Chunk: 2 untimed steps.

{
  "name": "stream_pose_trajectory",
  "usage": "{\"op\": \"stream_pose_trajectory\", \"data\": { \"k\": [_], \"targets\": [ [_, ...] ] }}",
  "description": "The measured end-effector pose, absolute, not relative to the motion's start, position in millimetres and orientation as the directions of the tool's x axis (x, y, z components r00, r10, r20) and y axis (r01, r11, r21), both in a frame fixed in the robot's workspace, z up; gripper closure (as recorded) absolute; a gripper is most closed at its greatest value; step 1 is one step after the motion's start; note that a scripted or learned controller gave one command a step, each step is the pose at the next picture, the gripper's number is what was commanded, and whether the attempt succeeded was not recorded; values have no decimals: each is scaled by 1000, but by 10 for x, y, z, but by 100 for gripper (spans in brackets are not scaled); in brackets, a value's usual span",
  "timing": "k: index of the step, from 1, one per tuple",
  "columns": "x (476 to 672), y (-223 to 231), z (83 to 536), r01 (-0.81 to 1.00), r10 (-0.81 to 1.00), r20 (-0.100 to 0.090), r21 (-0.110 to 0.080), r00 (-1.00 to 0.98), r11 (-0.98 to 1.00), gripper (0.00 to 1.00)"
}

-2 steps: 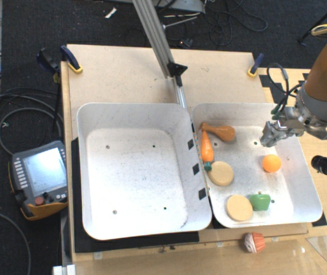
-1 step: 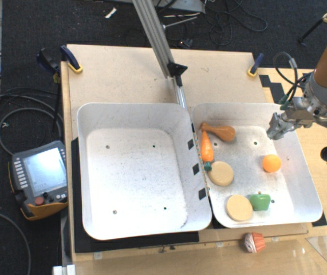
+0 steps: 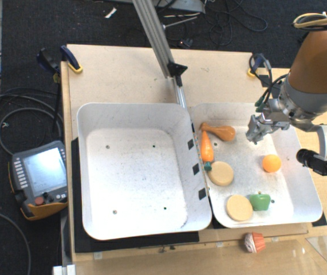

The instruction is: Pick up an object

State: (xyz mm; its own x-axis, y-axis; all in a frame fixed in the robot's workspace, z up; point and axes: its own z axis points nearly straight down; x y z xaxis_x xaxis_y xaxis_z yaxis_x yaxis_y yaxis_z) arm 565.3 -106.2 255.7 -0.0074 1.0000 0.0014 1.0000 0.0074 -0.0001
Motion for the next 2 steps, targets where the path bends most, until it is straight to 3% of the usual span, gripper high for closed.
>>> {"op": "stream_pose_trajectory", "data": {
  "k": [2],
  "targets": [
    [5553,26,2486,1000,1000,2,0,-9,9,100]
  ]
}}
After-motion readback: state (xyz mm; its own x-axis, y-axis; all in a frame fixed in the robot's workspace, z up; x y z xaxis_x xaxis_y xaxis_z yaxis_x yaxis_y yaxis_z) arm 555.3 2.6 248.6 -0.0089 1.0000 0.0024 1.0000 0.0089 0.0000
